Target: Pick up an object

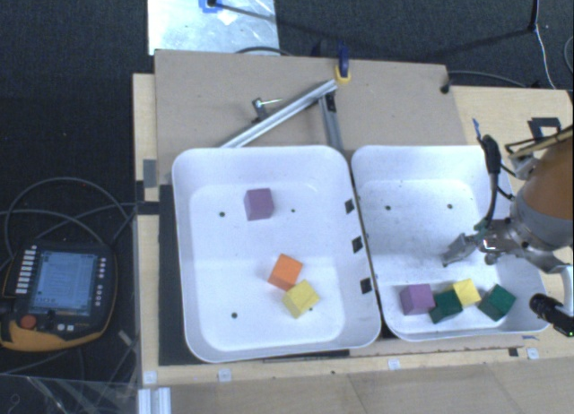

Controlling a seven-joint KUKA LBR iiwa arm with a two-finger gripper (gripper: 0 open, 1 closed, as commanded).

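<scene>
Over the right bin (372,179), at its three o'clock side, the gripper (468,247) hangs with fingers spread, grasping nothing; the yellow block (465,291) lies just toward six o'clock, beside a green block (445,306); the pick appears not yet begun.

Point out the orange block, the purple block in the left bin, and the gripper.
orange block (285,271): camera view, top face.
purple block in the left bin (258,203): camera view, top face.
gripper (459,252): camera view, between its fingertips.
</scene>
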